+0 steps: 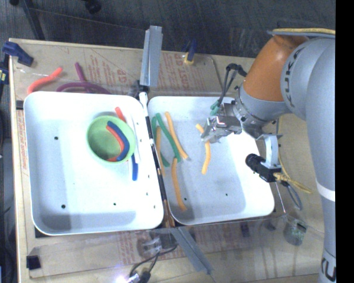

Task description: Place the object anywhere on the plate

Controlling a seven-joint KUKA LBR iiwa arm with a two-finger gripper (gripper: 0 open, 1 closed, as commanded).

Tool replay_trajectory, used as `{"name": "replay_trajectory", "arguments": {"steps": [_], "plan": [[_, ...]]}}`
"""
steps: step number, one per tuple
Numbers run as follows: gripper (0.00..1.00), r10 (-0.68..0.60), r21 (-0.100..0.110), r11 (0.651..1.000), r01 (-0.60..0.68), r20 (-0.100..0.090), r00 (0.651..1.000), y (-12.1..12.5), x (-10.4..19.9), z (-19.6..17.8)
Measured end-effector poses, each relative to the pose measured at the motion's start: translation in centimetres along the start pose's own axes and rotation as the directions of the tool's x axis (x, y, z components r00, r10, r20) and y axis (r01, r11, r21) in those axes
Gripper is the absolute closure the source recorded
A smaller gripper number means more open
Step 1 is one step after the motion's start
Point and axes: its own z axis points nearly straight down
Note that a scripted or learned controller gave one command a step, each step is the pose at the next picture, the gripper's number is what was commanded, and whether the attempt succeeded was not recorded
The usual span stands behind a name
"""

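A green plate point(100, 140) sits in the left bin point(59, 187), toward its upper right. A curved blue strip point(123, 135) and a red strip point(119, 114) lie on it. My gripper point(210, 133) hangs over the upper middle of the right bin point(242, 199). A yellow strip point(206, 158) stretches down from just below the gripper, and the view does not show whether it is held. A short yellow piece point(199, 127) lies just left of the gripper.
Green strips point(172, 139) and orange strips point(176, 184) lie along the right bin's left side. A blue stick point(134, 170) rests below the plate. Red and purple cords point(76, 86) lie on the bench behind the left bin.
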Motion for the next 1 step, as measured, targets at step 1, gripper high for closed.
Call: {"name": "replay_trajectory", "arguments": {"steps": [1], "plan": [[0.0, 0.0, 0.0, 1.0, 0.0, 0.0, 1.0, 0.0, -0.01, -0.02]]}}
